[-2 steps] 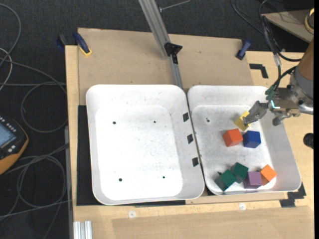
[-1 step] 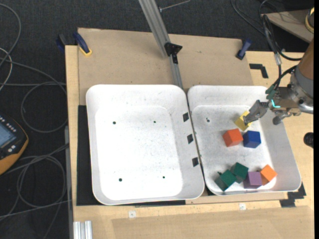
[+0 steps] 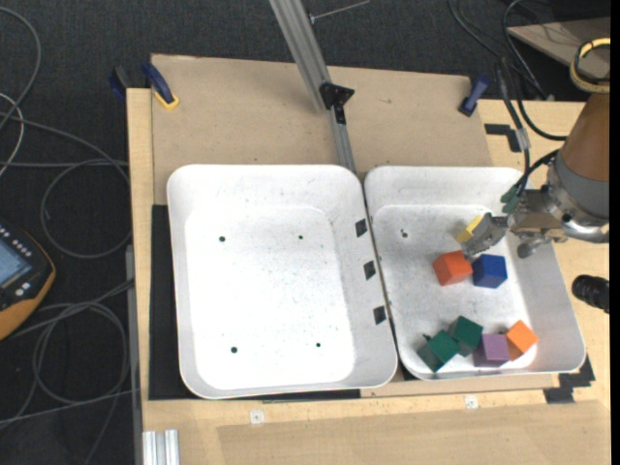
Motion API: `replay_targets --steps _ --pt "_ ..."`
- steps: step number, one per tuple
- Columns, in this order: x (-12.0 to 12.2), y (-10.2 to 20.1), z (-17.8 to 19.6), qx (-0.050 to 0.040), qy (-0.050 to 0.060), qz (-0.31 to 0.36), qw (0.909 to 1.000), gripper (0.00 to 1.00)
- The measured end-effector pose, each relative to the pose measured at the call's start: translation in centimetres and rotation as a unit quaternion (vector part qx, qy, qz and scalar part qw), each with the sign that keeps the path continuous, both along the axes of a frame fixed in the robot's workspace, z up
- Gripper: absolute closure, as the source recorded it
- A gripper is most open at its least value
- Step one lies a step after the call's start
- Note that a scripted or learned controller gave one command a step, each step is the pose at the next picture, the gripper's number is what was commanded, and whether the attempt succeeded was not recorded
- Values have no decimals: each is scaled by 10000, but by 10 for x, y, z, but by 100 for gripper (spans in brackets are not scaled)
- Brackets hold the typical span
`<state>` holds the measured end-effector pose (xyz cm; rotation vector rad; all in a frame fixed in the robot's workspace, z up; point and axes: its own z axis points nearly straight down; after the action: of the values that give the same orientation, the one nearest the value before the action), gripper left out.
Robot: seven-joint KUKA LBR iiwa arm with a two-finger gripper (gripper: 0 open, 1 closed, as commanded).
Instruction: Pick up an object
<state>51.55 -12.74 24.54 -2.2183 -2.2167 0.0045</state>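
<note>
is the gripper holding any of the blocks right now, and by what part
Cannot be told. The gripper is low in the right bin, right beside the yellow block, orange block and blue block.

Grey arm (image 3: 591,168) with a rounded, tan-orange band (image 3: 589,143) just above the wrist. Below the band, a pale grey metal collar, shiny along its lower rim. Ahead of the collar, a compact wrist block in grey and silver, boxy, with small dark fittings on its sides. Small greenish mark on the upper corner of that block. Gripper (image 3: 481,237) slim and dark grey, narrowing toward the jaws. Thin black cables looped along the upper side of the wrist, running back over the arm. Screws and printed markings too small to make out.
</note>
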Motion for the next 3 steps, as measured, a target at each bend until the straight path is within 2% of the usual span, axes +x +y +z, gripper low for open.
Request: replay_targets --steps 1,2,3 --pt "-1 3 -43 2 3 2 10000 0" --pt "-8 5 -105 5 13 1 10000 0" --pt "-5 5 -90 -7 -43 5 10000 100"
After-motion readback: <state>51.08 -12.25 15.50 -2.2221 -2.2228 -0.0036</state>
